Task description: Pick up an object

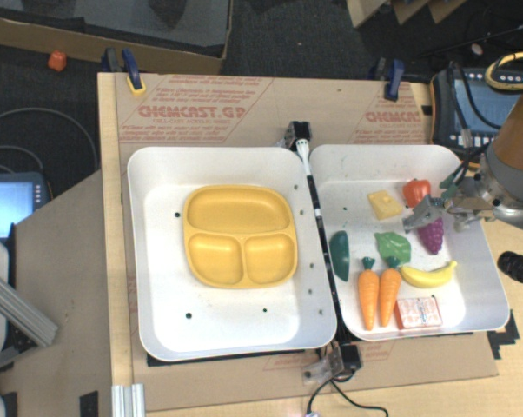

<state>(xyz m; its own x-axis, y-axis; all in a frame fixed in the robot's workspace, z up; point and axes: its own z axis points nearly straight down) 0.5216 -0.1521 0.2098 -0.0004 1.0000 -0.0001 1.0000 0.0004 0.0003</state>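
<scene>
Hovering over right bin (480,313), gripper (428,215) just beside purple grapes (432,234) and tomato (416,191). Jaws state: cannot tell. Sitting in left bin (153,259): yellow divided plate (241,235).

We see smooth, slightly glossy white plastic bins (157,233); left of the metallic grey end effector (435,208) lies a matt yellow plastic tray (240,233). Just below it, glossy plastic toy foods: banana (428,274), carrots (377,295), purple grapes (432,234). The surface (244,111) is matt brown printed board.
</scene>
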